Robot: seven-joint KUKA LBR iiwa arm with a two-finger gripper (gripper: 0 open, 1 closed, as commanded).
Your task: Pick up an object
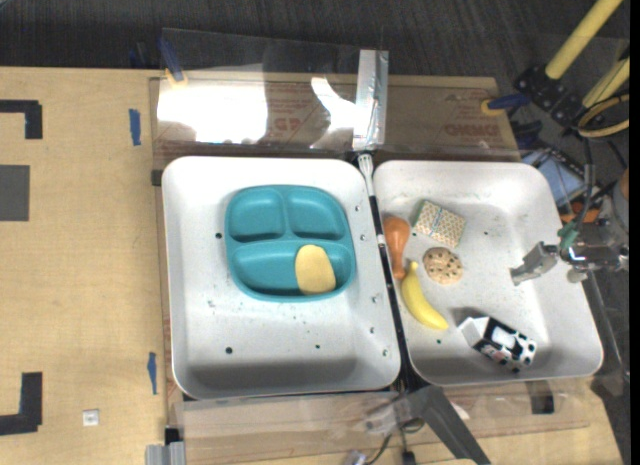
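the banana [424,301], likely light and smooth, is best taken across its middle; the gripper [540,261] state cannot be told

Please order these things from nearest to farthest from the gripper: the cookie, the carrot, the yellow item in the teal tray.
From the gripper at the right bin's edge:
1. Cookie, middle of the right bin.
2. Carrot, by the right bin's left wall.
3. Yellow item, in the teal tray, left bin.
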